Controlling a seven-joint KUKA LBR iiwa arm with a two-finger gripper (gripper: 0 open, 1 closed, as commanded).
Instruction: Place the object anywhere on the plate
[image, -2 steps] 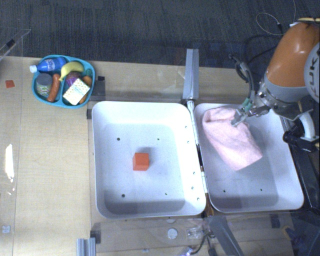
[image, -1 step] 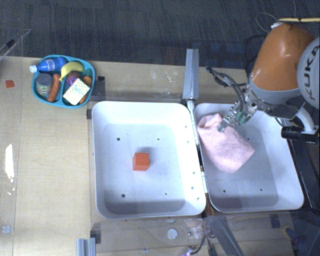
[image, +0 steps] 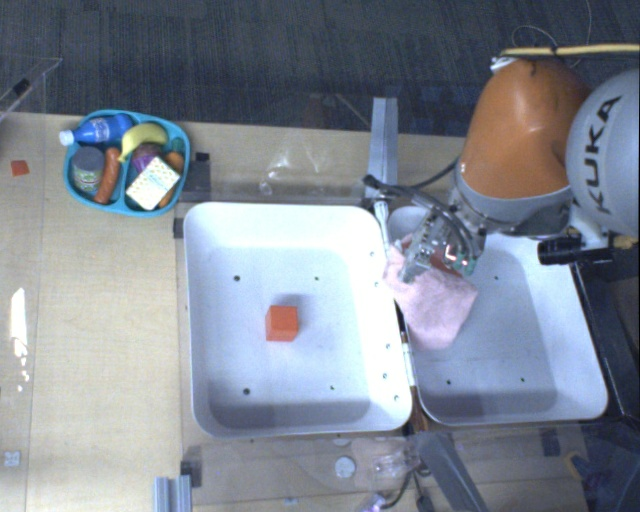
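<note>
A small orange cube (image: 283, 323) lies flat near the middle of the left bin (image: 230, 400). A pink plate (image: 440, 308) rests in the near-left part of the right bin (image: 540, 380), close to the wall between the bins. My gripper (image: 440, 252) hangs over the plate's far-left edge and covers part of it. The cube is well to the gripper's left, apart from it, across the dividing wall. The arm's orange band (image: 520, 120) and grey wrist hide the far part of the right bin.
A blue tray (image: 72, 180) with a bottle, a banana and several other items sits on the bench at the far left. A metal post (image: 382, 140) stands behind the gap between the bins. Cables run from the post to the wrist.
</note>
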